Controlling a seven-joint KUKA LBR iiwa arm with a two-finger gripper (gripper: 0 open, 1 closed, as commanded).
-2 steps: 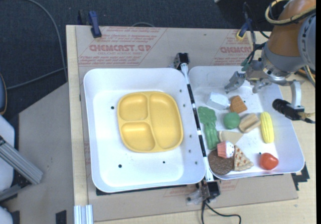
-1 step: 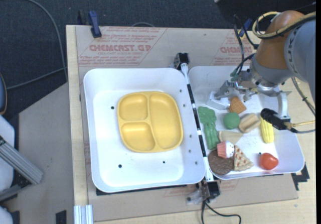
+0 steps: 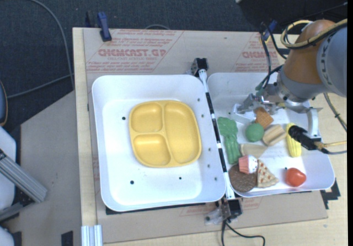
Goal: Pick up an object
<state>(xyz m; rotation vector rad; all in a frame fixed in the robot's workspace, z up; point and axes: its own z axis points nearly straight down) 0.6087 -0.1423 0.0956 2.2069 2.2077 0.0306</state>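
Camera view: it looks down on two shallow white bins side by side on a bench.
Left white bin (image 3: 110,145): it carries a yellow plastic plate with three sections (image 3: 164,132) near its middle, so the plate has room on every side.
Right white bin (image 3: 220,82): it carries the toy food, all bunched in its front half.
Green pieces: a green leafy toy (image 3: 226,127) and a long green toy (image 3: 233,147) lie along the bin's left edge, and a small green ball (image 3: 255,132) sits just beside them.
Front edge: a round brown toy (image 3: 241,180), a waffle-patterned wedge (image 3: 266,175) and a red tomato-like toy (image 3: 296,176) sit close to it.
Other food: a tan bread-like toy (image 3: 273,135), a yellow banana-like toy (image 3: 293,143) and an orange toy piece (image 3: 264,118) lie near the bin's middle.
Arm: the grey arm with an orange band (image 3: 302,63) reaches in over the bin's right edge.
Gripper (image 3: 251,108): it is low over the food, right by the orange piece and the green ball.
Claw: I cannot tell if it is apart or together.
Thing to pick: probably the orange piece or the ball, because they are nearest; nothing looks lifted yet.
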